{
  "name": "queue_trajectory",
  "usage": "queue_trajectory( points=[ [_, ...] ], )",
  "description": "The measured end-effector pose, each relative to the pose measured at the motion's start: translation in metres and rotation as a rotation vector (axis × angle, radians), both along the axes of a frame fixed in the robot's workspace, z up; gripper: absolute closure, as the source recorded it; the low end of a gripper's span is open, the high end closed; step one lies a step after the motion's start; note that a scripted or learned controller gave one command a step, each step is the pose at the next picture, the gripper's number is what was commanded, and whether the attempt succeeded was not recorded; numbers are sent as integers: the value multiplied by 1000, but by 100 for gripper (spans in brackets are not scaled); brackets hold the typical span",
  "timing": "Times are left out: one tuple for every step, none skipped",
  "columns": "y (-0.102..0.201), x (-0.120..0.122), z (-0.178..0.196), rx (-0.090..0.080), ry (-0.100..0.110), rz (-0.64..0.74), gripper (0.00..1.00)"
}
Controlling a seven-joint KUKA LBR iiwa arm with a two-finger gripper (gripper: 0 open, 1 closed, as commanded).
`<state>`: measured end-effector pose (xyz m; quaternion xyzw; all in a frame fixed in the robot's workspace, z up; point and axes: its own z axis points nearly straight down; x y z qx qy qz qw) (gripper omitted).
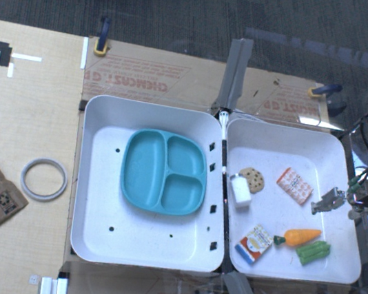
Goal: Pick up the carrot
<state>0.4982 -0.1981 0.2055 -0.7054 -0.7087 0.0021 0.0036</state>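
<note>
Carrot (301,236) lies (beside a green vegetable (313,252)) below the claw (327,202).

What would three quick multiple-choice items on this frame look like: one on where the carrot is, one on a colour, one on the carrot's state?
1. Where does the carrot lie?
A. Left bin, on the plate
B. Right bin, near its front right corner
C. On the bench outside both bins

2. What colour is the divided plate?
A. Teal
B. Red
C. Yellow

3. What is the carrot's state?
A. Lifted clear of the bin
B. Standing on end on the plate
C. Lying flat on the bin floor

Key: 1 B, the carrot lies in the right bin, beside the green vegetable. 2 A, the plate in the left bin is teal. 3 C, it rests on the floor, with the gripper apart from it, farther back.
</note>
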Motion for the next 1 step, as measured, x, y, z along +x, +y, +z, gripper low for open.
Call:
queue_trajectory(
  points=[
    [7,-21,-117,0,-1,-233,0]
  ],
)
